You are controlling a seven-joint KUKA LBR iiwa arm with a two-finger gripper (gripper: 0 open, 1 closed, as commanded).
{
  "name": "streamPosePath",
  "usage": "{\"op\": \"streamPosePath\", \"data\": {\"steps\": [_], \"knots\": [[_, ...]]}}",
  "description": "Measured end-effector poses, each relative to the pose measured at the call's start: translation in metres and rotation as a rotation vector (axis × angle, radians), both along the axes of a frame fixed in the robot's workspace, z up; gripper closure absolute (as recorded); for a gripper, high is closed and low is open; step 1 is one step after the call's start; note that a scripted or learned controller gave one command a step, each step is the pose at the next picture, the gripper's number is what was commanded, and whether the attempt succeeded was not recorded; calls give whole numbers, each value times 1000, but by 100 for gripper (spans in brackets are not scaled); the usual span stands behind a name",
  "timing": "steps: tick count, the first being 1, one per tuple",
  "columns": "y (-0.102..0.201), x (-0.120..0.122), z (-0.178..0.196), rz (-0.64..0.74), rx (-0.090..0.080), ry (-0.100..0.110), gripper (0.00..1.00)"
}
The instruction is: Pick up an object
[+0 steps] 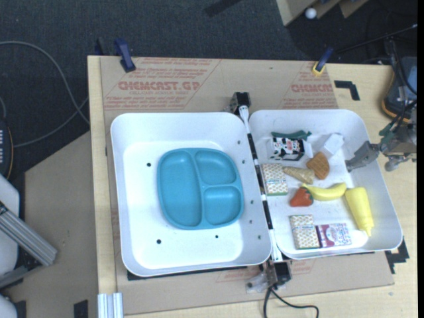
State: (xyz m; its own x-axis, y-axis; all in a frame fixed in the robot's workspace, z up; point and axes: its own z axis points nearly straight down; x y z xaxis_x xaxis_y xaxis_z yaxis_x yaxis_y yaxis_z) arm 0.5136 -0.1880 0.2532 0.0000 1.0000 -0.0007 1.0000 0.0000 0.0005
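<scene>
Pincer (363,156) over right bin's (391,207) far rim; grip state unreadable. Banana (326,191), mustard bottle (360,208) just nearward; blue plate (199,187) well left.

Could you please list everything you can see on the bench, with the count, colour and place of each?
left bin: 1, white, left half of the bench
right bin: 1, white, right half of the bench
divided plate: 1, blue, middle of the left bin
milk carton: 1, white and black, top of the right bin
banana: 1, yellow, centre of the right bin
mustard bottle: 1, yellow, right side of the right bin
strawberry: 1, red, beside the banana
clamps: 2, blue, bench's far edge
gripper: 1, grey, over the right bin's right rim
</scene>
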Motion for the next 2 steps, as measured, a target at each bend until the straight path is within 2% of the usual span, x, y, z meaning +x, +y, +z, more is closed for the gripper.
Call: {"op": "streamPosePath", "data": {"steps": [1, 2], "knots": [[0, 74, -98, 1, 1, 0, 0], [42, 80, -169, 1, 1, 1, 0]]}}
